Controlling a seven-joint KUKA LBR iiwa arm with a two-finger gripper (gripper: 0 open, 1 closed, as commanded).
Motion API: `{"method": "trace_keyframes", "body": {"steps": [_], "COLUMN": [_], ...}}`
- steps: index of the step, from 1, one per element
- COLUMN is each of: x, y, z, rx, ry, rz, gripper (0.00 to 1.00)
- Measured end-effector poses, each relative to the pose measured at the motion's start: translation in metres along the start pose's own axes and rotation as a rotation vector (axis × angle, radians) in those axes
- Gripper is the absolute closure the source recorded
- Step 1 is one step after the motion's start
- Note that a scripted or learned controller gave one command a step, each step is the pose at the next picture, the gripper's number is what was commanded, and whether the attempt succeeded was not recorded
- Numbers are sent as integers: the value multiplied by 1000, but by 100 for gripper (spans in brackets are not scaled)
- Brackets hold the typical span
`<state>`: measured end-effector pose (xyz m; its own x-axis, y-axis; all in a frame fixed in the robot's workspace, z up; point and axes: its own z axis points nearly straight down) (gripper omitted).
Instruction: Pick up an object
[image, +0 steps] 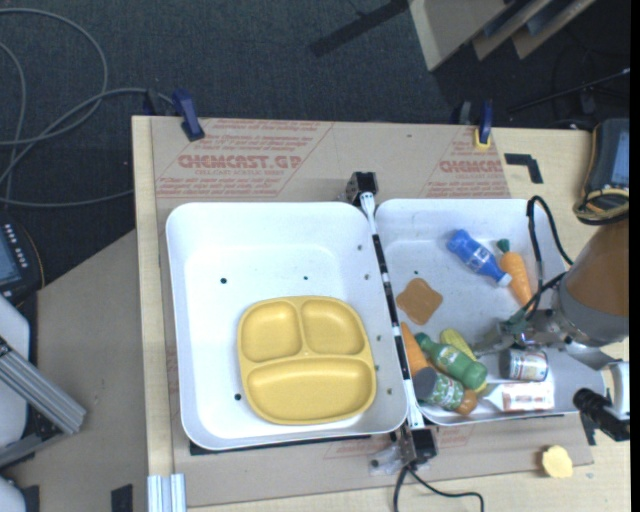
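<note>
The right bin holds several small items. A blue bottle and an orange carrot lie at its far side, with a brown flat piece near the middle. At the near side are a green bottle, a yellow piece, an orange stick and a grey lump. A small can and a white box lie near the right wall. My gripper reaches in from the right, low over the bin just above the can. Nothing is visibly held in it.
The left bin holds a yellow divided plate. A yellow lump lies on the bench outside the right bin. A black cable loops over the right bin's far right corner. Blue clamps hold the board's far edge.
</note>
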<state>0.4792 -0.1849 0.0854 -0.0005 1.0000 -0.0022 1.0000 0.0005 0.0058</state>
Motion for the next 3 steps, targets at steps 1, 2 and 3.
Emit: {"method": "trace_keyframes", "body": {"steps": [1,2,3], "x": [-1,59,55], "y": [3,31,27], "z": [-11,-124,-117], "rx": [-5,-9,5], "ry": [-3,1,2], "rz": [1,-9,0], "gripper": [100,100,0]}}
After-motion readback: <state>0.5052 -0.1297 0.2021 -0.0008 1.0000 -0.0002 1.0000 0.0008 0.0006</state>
